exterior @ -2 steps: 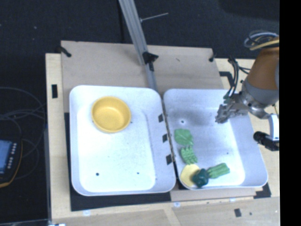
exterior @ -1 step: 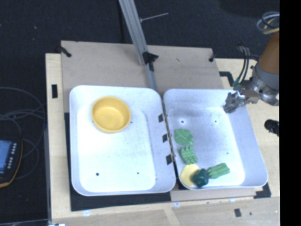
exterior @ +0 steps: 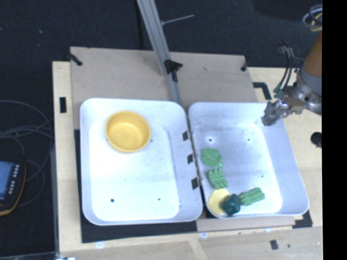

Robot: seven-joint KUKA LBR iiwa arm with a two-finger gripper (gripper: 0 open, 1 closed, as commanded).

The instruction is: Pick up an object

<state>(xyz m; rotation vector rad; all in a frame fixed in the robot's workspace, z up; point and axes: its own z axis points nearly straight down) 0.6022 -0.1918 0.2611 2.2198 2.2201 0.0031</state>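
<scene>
green toys point(exterior: 217, 169) | right bin point(exterior: 282, 161) near edge | well apart from jaws point(exterior: 269, 116) | jaws state unclear

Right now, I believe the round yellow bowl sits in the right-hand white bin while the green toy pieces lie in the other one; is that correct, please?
Not quite: the camera view shows the round yellow bowl in the left-hand white bin. The green toy pieces do lie in the other one, the right-hand white bin, near its front left corner.

No readable text, label, brand, number or sign on any surface in view.
</scene>
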